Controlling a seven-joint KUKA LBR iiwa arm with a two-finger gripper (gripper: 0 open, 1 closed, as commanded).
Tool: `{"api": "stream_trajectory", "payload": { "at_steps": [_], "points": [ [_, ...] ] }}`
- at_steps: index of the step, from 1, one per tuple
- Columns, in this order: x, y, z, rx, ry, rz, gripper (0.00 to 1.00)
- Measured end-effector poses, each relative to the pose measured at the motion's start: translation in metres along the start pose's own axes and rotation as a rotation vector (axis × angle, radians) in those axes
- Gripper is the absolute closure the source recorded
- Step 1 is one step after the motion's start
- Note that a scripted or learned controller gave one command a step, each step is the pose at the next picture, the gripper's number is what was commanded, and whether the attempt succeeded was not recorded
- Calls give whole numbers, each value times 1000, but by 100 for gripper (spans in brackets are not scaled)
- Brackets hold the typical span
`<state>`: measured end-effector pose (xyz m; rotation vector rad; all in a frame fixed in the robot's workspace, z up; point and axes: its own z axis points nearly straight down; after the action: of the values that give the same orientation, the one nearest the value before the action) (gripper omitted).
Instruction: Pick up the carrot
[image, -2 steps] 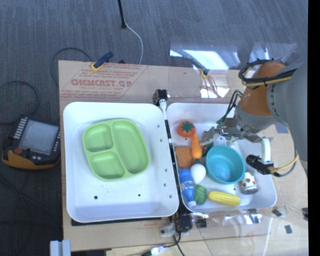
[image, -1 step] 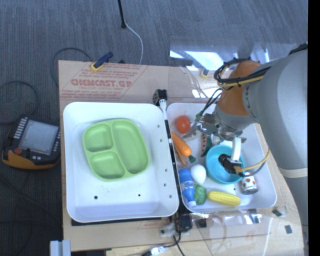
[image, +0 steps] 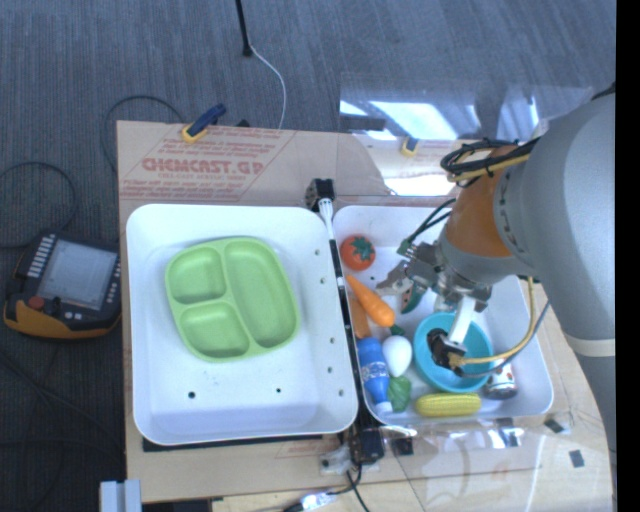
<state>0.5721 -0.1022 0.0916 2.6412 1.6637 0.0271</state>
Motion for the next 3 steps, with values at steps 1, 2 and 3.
{"api": "stream_trajectory", "payload": {
  "at_steps": [1, 2, 3],
  "points": [
    [-15, 11, -12, -62, 20, 521, 0],
    [18, 55, 4, 16, -15, 695, 0],
    [-8, -38, -58, 5, 4, 685, 0]
  ]
}}
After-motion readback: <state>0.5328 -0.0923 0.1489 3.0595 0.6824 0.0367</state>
